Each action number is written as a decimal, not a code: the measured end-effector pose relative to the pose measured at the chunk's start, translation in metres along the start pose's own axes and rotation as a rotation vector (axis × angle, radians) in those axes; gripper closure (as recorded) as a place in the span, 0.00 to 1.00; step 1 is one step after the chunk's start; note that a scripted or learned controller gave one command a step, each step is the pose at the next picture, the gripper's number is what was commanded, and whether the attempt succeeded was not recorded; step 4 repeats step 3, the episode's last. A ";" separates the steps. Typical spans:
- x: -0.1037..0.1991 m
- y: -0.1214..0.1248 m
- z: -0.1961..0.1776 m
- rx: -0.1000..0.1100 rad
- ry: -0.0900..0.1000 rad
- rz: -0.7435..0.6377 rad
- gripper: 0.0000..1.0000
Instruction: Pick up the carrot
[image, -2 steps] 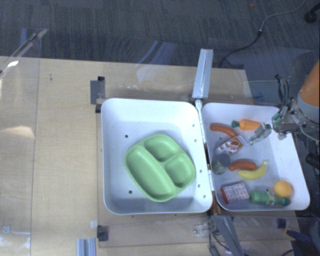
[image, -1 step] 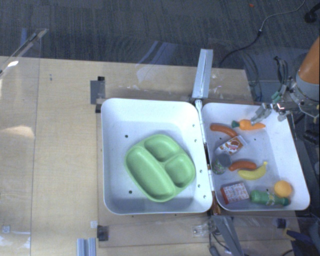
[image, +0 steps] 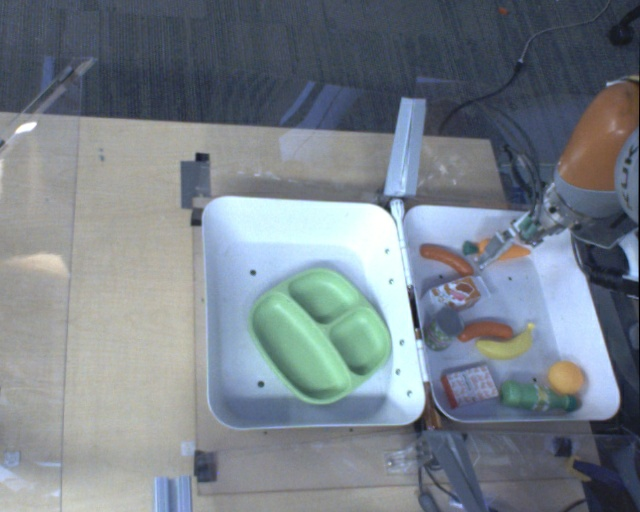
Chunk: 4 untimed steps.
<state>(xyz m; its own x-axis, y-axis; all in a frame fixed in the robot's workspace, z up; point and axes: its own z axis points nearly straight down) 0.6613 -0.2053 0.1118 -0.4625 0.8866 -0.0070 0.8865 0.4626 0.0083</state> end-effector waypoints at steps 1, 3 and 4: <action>-0.011 0.000 0.013 0.023 0.011 -0.187 0.00; 0.062 0.038 -0.119 -0.003 -0.001 -0.234 1.00; 0.062 0.038 -0.119 -0.003 -0.001 -0.234 1.00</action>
